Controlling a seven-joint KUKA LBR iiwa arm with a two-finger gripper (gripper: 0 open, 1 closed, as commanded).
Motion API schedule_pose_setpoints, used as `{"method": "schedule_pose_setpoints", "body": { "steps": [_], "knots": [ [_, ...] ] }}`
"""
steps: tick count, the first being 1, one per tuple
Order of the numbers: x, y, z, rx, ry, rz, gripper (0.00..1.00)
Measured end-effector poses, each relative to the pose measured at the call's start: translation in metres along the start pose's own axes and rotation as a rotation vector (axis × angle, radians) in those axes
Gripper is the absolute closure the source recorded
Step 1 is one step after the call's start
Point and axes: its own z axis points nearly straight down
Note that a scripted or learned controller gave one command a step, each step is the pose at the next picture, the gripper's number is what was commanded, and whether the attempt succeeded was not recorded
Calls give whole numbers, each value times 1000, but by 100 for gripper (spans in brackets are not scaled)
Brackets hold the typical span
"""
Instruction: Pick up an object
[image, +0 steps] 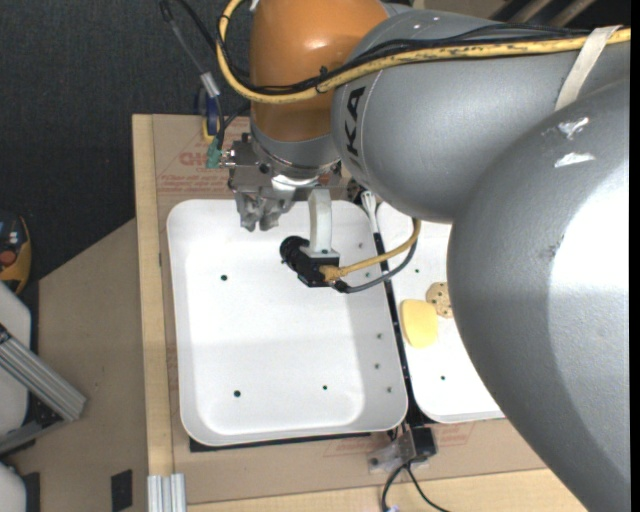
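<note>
Over the far left corner of the left bin hangs the gripper, its short grey fingers pointing down at the bin's white floor. They sit close together with only a narrow gap, and nothing shows between them. Just right of the gripper, over the far middle of the same bin, a black block-like part sticks out below a pale bracket, and a tan cable runs from it toward the bin's right wall. Above the gripper rises the orange band of the arm, whose grey bulk sweeps across to the right and covers much of the right bin. A yellow cable lies along the top of the arm.

Beyond the left bin's right wall, in the right bin, a pale yellow object lies near that bin's left side, just beside the arm's edge. Touching or nearly touching its far side is a small tan piece with dark spots, partly hidden by the arm. Both lie well apart from the gripper.

The bins rest on a brown cardboard-coloured worktop, which frames the left bin on its left and near sides.
</note>
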Motion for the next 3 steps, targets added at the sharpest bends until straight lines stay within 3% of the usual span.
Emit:
{"method": "schedule_pose_setpoints", "body": {
  "steps": [1, 2, 3],
  "knots": [
    [-2, 2, -14, -8, 1, 3, 100],
    [-3, 31, -40, -14, 2, 3, 100],
    [-2, 43, -72, -14, 2, 2, 100]
  ]
}}
